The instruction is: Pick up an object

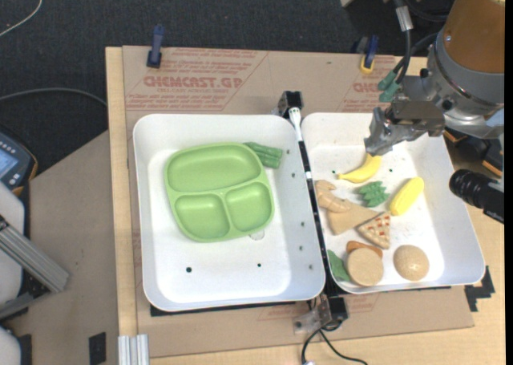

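One curved banana (361,170) below the hand (379,145) — finger state unclear — glossy bin (449,163).

I've got one cam, fixed above the bench (240,66), looking down at a slant. Both white bins sit in frame side by side: left bin (160,275) mid-frame, right bin (449,195) toward the right edge. Far enough back to take in bench edges and dark floor beyond. The arm (473,42) enters from upper right.
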You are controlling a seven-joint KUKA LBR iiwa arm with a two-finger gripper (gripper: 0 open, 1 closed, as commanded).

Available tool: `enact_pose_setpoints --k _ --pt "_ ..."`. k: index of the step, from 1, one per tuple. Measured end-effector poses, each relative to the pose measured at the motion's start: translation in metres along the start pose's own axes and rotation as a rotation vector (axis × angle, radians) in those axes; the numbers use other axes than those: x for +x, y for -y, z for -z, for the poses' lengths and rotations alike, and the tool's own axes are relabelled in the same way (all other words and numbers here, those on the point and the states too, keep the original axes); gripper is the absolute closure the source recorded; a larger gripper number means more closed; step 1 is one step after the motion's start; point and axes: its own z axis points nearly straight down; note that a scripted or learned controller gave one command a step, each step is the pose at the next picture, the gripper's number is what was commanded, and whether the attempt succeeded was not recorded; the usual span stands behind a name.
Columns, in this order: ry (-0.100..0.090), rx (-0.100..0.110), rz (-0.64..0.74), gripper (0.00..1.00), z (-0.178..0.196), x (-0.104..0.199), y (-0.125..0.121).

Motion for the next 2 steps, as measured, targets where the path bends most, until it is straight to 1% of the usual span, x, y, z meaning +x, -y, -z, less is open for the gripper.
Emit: enact_pose_setpoints --k 1,2 --pt "0.000 0.013 0.003 1.00 -0.023 -0.010 0.000" --pt "0.000 0.015 0.004 1.00 -0.051 -0.016 0.001"
